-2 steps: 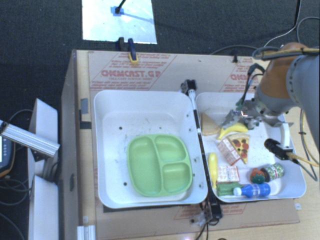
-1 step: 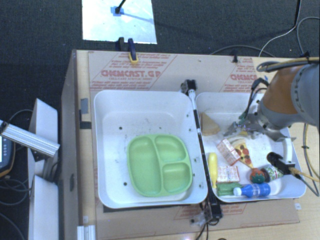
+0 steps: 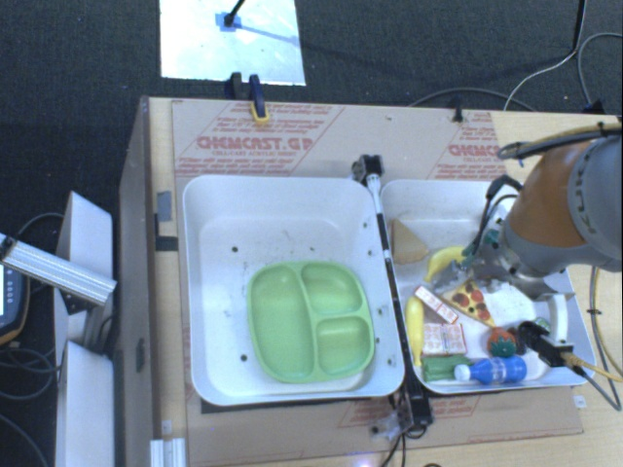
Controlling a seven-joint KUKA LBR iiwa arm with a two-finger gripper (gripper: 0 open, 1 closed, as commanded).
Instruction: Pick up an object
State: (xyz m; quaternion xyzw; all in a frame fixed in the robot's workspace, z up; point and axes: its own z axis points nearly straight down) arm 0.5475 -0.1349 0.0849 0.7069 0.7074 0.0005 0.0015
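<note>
The gripper (image 3: 465, 272) hangs low in the right bin (image 3: 428, 195), just above the pizza slice (image 3: 474, 303) and beside the banana (image 3: 444, 260); its opening cannot be told. Left of that bin, the left bin (image 3: 209, 212) holds a green divided plate (image 3: 311, 321).

arm (image 3: 560, 207) reaches in from right, gripper (image 3: 465, 272) lowered.
</note>
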